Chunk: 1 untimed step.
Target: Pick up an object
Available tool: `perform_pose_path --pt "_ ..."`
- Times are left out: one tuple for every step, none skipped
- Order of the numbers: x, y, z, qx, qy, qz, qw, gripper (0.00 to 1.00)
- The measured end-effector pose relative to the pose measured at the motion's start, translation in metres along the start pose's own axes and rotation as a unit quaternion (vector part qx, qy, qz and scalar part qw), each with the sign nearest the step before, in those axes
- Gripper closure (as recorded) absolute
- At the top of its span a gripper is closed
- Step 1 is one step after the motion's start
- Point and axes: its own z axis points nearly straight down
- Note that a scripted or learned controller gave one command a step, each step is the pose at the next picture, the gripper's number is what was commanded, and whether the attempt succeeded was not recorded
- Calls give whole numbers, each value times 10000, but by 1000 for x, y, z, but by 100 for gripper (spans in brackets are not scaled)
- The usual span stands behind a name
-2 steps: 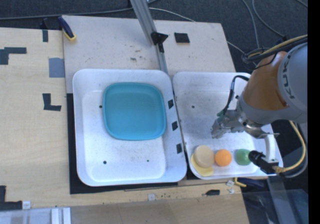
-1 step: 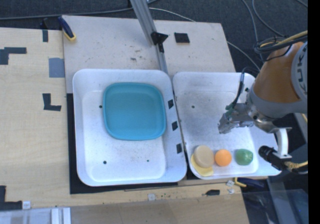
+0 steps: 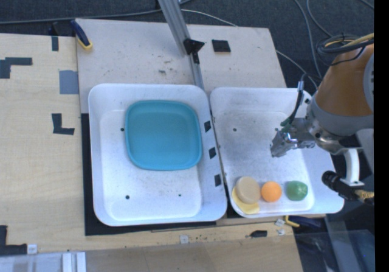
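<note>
In the right bin [image 3: 249, 112], along its near edge, lie three small objects: a tan round piece on a yellow base [image 3: 247, 193], an orange ball [image 3: 271, 191] and a green ball [image 3: 296, 190]. My gripper [image 3: 279, 146] hangs over the right part of this bin, up and slightly left of the green ball, apart from all three objects. Nothing shows between its fingers. The grey arm with its orange band [image 3: 346, 91] comes in from the right.
The left bin [image 3: 109, 204] holds a blue square plate [image 3: 163, 134]. A metal rail [image 3: 176, 18] slants down from the top to the gap between the bins. Cables lie on the dark floor at the upper right. A yellow-tipped tool [image 3: 82, 36] rests at the board's far left corner.
</note>
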Motion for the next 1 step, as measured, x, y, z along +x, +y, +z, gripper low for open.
perform_pose_path --pt "61 3 -4 11 7 -24 10000 100"
